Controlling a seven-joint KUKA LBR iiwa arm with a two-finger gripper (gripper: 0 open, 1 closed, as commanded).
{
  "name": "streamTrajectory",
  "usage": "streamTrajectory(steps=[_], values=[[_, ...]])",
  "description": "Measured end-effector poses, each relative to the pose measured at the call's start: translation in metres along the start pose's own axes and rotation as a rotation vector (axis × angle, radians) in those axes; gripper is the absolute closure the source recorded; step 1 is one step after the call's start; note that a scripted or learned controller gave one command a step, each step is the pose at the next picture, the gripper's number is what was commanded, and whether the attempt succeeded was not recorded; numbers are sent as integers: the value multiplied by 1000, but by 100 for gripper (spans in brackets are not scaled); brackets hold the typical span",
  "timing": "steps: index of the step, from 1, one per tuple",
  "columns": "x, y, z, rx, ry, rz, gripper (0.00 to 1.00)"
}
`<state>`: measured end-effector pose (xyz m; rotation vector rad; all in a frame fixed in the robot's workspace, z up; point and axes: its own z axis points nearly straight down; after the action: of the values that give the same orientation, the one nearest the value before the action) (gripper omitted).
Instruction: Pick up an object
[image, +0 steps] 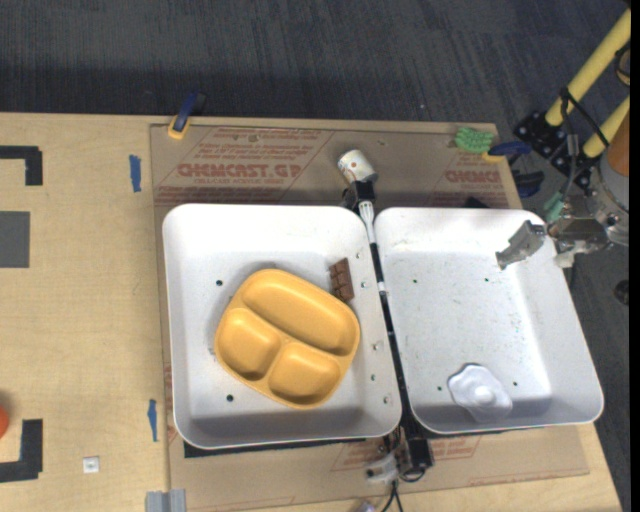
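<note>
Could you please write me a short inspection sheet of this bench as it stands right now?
Surface: wooden bench bearing a left bin and a right bin, side by side.
Job's things: yellow divided tray upside down in the left bin; small brown block beside it; clear plastic piece in the right bin.
Clutter: blue tape marks, yellow clamp, green clamp.
Hand: hand over the right bin's far right corner, nothing seen between its fingers.
Cables: black cable at the seam between bins.
Surroundings: dark carpet.
</note>
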<state>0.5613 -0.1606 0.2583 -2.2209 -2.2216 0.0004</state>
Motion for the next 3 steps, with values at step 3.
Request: streamTrajectory(steps=[3], values=[[-29, 57, 161, -32, -19, -12, 0]])
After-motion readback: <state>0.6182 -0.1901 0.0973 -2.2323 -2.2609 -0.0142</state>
